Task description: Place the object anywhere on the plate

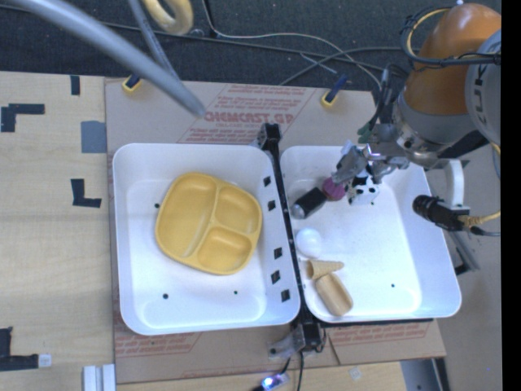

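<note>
A yellow plate [210,221] with three compartments lies in the left bin [134,243]. My gripper [356,172] hangs low over the back left part of the right bin [407,251]. Right under and beside it are a black cylinder with a purple end [316,197] and a small black-and-white spotted toy [365,188]. The gripper's body hides where it meets them, so I cannot tell if it touches either one.
Near the divider [281,235] between the bins lie a white ball [308,240], a tan cone [324,267] and a tan bread-like piece [334,294]. A grey pole [98,35] slants across the upper left, above the bench.
</note>
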Tool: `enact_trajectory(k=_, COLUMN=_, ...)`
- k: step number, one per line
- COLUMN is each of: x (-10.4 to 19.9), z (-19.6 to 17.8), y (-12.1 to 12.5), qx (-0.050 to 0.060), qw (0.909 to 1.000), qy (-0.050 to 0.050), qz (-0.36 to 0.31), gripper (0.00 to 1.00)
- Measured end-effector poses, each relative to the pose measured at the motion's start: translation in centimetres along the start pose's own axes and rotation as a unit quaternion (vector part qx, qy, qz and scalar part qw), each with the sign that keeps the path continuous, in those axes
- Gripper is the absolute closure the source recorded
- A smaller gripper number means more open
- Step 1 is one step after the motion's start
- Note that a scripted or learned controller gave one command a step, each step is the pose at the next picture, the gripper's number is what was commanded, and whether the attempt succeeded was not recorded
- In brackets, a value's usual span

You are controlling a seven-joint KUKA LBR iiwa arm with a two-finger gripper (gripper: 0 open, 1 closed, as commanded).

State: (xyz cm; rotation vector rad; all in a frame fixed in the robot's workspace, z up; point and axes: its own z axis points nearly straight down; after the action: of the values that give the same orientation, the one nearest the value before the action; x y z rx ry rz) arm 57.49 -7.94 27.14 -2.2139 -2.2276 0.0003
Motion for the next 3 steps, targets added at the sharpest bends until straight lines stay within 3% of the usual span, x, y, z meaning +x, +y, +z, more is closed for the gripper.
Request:
enact_trajectory(k=2, x=10.4, z=4.4, y=1.4, qx=0.001, qw=1.0, qy=0.0, qz=0.0, gripper=1.0)
enact_trajectory(k=3, x=15.6, z=4.2, y=2.6, qx=0.0, qw=1.0, qy=0.0, qz=0.0, gripper=1.0)
